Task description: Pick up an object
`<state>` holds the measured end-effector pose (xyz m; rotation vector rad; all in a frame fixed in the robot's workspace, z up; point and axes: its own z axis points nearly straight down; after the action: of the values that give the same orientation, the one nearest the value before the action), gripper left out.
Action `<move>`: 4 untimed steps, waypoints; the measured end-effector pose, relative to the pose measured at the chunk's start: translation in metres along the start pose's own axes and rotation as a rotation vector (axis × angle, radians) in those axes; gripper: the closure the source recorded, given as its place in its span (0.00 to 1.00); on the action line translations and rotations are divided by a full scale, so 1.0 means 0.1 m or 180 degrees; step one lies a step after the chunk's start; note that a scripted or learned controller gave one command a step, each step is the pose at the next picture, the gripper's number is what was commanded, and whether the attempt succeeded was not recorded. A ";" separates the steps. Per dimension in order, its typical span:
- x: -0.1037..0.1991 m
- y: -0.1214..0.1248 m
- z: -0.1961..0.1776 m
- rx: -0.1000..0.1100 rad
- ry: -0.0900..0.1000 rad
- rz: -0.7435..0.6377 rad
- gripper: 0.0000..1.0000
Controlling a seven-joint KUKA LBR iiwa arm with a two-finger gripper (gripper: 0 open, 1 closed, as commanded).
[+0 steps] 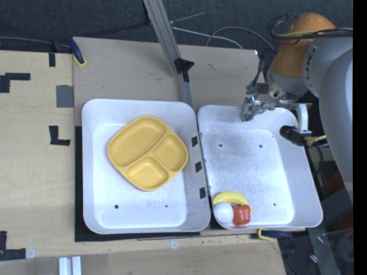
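Observation:
My gripper (248, 114) hangs over the far rim of the right bin (287, 211), near its far left corner, with nothing seen between its fingers. A small cluster of objects lies in the right bin's near left corner: a yellow curved piece (230, 197), a white ball (224, 213) and a red piece (242, 215), all touching one another. The gripper is far from this cluster. A yellow three-compartment plate (147, 152) lies in the left bin (94, 211).
A grey metal pole (166, 36) slants across the bench beyond the bins. The arm's grey body and orange band (307, 39) stand at the far right, beside the right bin. Black clips (198, 153) sit along the divide between the bins.

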<state>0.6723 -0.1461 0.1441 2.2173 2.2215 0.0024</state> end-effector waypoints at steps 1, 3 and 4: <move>-0.03 -0.05 -0.46 -0.0002 0.0001 0.0003 1.00; 0.38 -0.39 -0.89 0.0019 0.0005 -0.0006 1.00; 0.89 -0.66 -0.82 0.0017 0.0008 -0.0010 1.00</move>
<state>0.6058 -0.0570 0.2261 2.2176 2.2290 -0.0009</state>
